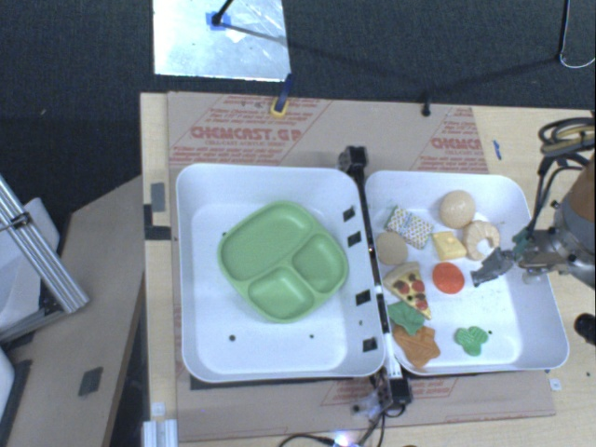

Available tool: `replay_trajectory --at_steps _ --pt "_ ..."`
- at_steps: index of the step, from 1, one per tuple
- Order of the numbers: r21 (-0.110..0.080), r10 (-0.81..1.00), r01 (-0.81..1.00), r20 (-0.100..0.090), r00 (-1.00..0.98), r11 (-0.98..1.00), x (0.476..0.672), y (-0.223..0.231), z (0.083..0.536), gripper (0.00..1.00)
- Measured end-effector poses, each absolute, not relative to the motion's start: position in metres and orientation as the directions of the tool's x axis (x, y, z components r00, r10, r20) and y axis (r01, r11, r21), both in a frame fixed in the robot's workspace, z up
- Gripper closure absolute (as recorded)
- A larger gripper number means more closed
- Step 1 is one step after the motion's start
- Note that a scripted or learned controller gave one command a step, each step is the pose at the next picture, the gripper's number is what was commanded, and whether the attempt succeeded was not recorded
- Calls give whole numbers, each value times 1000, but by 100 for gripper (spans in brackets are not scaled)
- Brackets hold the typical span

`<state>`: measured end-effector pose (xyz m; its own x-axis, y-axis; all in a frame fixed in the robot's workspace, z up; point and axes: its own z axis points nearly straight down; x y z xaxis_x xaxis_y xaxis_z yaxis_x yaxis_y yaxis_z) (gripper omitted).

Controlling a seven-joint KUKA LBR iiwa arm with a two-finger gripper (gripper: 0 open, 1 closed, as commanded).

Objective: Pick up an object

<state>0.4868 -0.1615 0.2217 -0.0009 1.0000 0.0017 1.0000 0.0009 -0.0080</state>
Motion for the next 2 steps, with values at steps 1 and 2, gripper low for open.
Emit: replay_trajectory --at_steps 1,2 --pt "1 1000 1000 0 -4 4 489 -161 226 0" --pt "-2 1000 1000 1 -2 2 499 -162 170 0"
